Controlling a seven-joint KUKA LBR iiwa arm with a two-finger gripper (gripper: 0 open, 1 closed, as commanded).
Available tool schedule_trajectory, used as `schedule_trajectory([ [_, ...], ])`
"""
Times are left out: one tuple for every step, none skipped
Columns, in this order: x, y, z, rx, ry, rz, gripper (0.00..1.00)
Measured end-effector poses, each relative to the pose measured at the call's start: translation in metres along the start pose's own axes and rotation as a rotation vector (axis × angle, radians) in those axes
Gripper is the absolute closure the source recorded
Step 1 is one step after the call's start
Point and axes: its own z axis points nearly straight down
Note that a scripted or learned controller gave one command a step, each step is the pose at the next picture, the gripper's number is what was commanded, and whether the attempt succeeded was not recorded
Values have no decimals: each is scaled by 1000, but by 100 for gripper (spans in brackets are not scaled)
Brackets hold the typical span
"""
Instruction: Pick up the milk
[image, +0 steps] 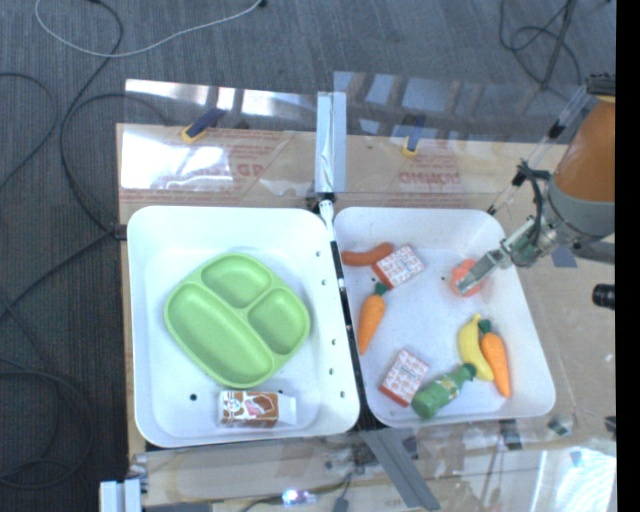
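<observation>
Not begun: milk (257, 408) untouched in left bin (140, 300), end effector (478, 272) far off, grip state unclear.

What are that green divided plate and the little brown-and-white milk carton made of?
The green three-compartment plate looks like moulded plastic: uniform colour, rounded ridges, a soft sheen. The small brown-and-white milk carton, lying in the left white bin, looks like printed card or plastic; this view leaves that open.
</observation>
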Motion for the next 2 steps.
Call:
schedule_trajectory([
  [-42,79,-96,-1,-3,-299,0],
  [30,40,-55,0,2,-326,0],
])
